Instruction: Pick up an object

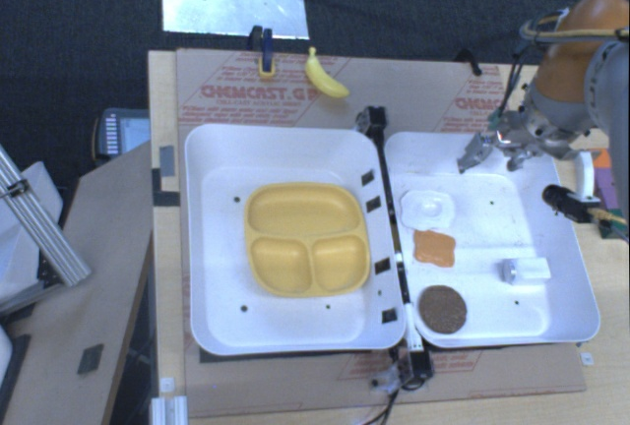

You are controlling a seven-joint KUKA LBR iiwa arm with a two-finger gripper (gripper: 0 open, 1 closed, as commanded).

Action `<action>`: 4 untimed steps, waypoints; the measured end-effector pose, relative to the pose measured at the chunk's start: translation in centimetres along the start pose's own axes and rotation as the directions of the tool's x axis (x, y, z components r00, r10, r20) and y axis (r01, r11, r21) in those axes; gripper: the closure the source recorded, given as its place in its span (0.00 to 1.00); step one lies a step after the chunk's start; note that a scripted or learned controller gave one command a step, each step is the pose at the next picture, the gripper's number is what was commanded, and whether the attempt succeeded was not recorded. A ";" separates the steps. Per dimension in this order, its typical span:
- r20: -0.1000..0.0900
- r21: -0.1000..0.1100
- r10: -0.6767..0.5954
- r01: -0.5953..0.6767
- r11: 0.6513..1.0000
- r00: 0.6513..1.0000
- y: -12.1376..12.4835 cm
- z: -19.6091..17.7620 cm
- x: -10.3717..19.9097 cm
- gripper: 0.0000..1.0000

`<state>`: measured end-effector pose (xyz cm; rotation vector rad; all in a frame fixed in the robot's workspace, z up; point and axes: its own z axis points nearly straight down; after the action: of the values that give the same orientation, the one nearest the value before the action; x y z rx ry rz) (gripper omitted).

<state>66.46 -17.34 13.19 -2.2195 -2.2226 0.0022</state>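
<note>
Your gripper [479, 153] hangs over the right bin's [561, 315] far edge; can't tell its finger state. Candidates sit along that bin's left wall: white piece [426, 209], orange slab [434, 248], brown disc [443, 309], all flat. Small white block [524, 269] mid-bin stands clear, probably easiest.

- Arm [591, 79]: rounded grey housing with a smooth finish.
- Orange band [591, 20]: broad, glossy, dome-shaped, at the far right above the wrist.
- Cable [536, 25]: thin and pale, looped beside the band.
- Gripper [489, 148]: compact grey metallic assembly, partly blurred.
</note>
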 end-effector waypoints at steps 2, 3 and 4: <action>0.002 -0.008 -0.005 0.005 1.000 1.000 0.2 3.4 0.0 1.00; 0.001 -0.008 -0.003 0.003 1.000 1.000 0.2 -1.1 0.3 1.00; 0.001 -0.008 -0.003 0.003 1.000 1.000 0.2 -5.5 0.1 1.00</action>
<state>66.68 -17.24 18.68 -2.2203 -2.2304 -0.0052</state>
